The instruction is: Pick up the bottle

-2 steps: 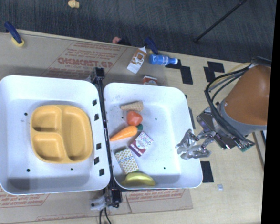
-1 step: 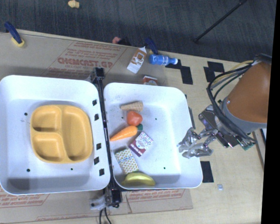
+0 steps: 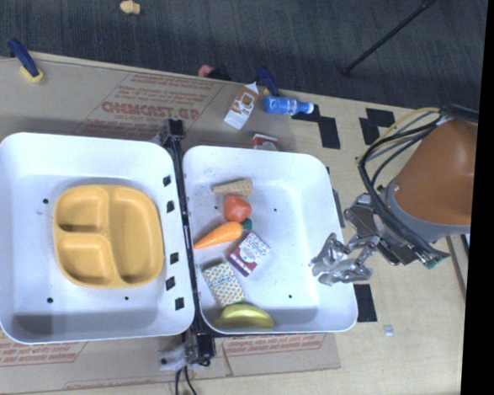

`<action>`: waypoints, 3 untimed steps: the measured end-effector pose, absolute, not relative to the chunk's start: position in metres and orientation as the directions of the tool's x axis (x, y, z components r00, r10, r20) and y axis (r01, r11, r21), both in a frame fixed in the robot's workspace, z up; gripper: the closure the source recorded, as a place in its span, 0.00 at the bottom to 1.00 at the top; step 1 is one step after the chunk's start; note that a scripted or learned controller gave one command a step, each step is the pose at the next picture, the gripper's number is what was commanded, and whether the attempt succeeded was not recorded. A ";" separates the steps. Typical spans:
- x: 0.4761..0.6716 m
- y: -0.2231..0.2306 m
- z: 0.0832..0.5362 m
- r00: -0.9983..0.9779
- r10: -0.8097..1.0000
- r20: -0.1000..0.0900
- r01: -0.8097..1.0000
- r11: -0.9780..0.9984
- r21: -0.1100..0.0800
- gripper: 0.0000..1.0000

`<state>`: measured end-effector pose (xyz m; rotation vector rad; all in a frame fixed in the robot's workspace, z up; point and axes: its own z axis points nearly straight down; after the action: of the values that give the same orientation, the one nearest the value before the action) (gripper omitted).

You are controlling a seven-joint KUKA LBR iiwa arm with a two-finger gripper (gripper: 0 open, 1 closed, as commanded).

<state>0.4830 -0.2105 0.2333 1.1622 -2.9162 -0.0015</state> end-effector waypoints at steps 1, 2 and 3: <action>0.482 -0.210 0.232 -0.622 -0.783 0.002 -0.783 0.622 0.003 1.00; 0.478 -0.210 0.222 -0.522 -0.853 0.002 -0.853 0.522 0.004 1.00; 0.477 -0.211 0.224 -0.271 -0.963 0.000 -0.963 0.271 -0.001 1.00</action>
<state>0.4772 -0.2105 0.2243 1.8970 -2.5043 0.0012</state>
